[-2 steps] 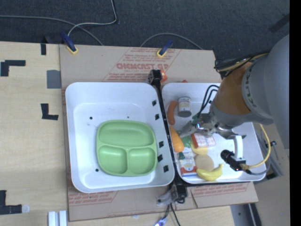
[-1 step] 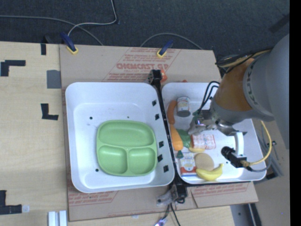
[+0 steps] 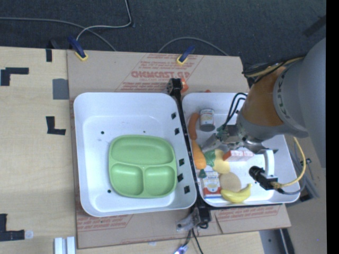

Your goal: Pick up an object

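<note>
1. Far left: pale wood-look surface [image 3: 32, 163] with dark tape marks. A cardboard sheet [image 3: 153, 73] lies under both bins, clamped at its top edge, probably to keep it from shifting.

2. Left bin [image 3: 85, 115]: shallow, white, glossy plastic with rounded corners. In it sits a green divided plate [image 3: 143, 165], matte and smooth, three compartments, lying flat near the middle and toward the near wall. It seems to be there as one more pickable item.

3. Right bin [image 3: 288, 194]: same white plastic, touching the left bin along a black-clipped seam. Its clutter is crowded toward the left wall: an orange carrot-like piece [image 3: 197, 156], a small grey can [image 3: 206, 119] on its side, a pale yellow lemon shape [image 3: 222, 166], a beige round piece [image 3: 230, 182], a yellow banana [image 3: 237, 194] curved along the near wall, and a flat printed packet [image 3: 211, 184].

4. Gripper [image 3: 220, 142]: down inside the right bin, just above the green and yellow pieces and below the can. Whether the jaws are open or closed I cannot tell; nothing is plainly held.

5. Judgement: the likely target is among the cluster beside the lemon shape; tight packing could spoil a clean grasp.

6. Right: grey arm [image 3: 312, 89], orange band, black cables trailing.
</note>
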`<state>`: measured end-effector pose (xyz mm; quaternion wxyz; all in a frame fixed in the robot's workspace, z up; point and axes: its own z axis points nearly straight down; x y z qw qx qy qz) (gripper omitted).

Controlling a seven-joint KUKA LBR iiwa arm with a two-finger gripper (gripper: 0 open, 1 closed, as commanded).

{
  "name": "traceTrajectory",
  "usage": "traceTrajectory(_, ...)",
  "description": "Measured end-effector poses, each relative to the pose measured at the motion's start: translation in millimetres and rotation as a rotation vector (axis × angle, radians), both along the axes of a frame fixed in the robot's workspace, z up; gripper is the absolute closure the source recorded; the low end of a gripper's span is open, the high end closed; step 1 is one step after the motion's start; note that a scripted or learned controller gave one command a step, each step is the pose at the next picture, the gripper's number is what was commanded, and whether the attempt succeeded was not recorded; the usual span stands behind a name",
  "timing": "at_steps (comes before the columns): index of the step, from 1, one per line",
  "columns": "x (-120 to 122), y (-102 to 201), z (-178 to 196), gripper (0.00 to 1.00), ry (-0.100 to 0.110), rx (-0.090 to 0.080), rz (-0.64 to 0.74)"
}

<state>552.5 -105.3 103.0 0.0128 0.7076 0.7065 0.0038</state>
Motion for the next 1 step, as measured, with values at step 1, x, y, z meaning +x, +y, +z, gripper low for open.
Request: traceTrajectory(1,-0.1,0.8,9.2,1.0,0.001,0.001,0.001)
